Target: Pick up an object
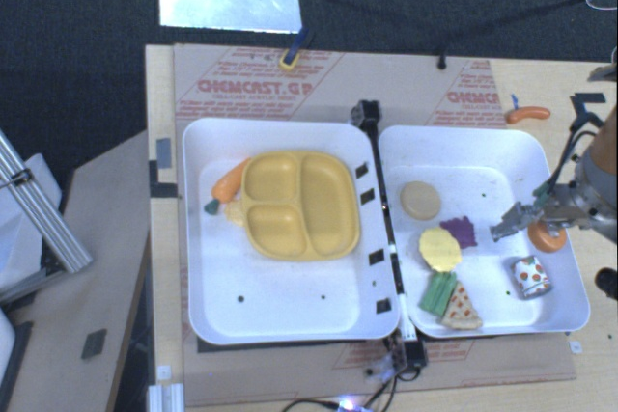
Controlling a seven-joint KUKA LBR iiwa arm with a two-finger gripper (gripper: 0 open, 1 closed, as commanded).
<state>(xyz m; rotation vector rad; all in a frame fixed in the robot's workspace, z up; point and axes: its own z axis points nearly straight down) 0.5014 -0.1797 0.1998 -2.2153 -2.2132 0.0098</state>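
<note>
We see the gripper (526, 225) over the right bin (483, 150), near its right wall, just beside an orange piece (550, 237). We cannot tell if it holds anything. A small can (530, 277) lies below it; the yellow tray (294, 205) fills the left bin (208, 285).

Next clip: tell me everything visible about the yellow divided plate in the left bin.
The yellow divided plate looks like matte moulded plastic, a rounded rectangle with three compartments: two on its left half and one long one on the right. It lies flat and slightly rotated in the left bin, toward its upper middle. All three compartments hold nothing. A toy carrot lies against its upper-left rim, and a small pale yellow piece peeks out at its left edge.
</note>
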